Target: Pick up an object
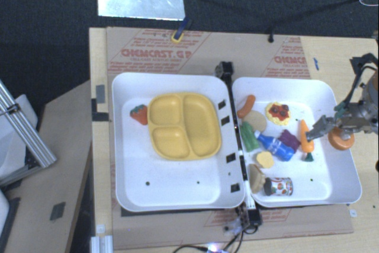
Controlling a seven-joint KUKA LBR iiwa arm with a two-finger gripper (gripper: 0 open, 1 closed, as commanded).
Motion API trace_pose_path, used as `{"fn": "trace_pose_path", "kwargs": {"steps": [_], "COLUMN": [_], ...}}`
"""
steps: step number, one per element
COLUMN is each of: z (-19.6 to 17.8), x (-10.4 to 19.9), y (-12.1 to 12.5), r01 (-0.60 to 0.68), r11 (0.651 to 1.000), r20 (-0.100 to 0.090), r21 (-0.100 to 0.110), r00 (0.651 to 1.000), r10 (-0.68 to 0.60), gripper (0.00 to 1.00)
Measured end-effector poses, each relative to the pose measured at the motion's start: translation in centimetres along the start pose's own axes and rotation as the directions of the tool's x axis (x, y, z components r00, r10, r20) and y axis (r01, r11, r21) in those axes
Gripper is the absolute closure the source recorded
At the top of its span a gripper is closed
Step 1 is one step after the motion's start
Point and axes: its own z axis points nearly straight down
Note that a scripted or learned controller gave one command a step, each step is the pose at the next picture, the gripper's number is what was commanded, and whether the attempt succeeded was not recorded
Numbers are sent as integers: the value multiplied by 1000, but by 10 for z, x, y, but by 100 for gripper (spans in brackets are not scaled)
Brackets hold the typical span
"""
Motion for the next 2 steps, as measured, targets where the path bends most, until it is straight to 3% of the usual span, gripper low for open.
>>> {"fn": "trace_pose_path", "kwargs": {"steps": [1, 2], "z": [-5, 40], "x": [0, -4], "y": [2, 8], "r01": [3, 1], "r11": [1000, 1000], "r20": [2, 1], "r21": [-10, -6], "r00": [1000, 1000], "r10": [-3, -1], "gripper": [0, 0]}}
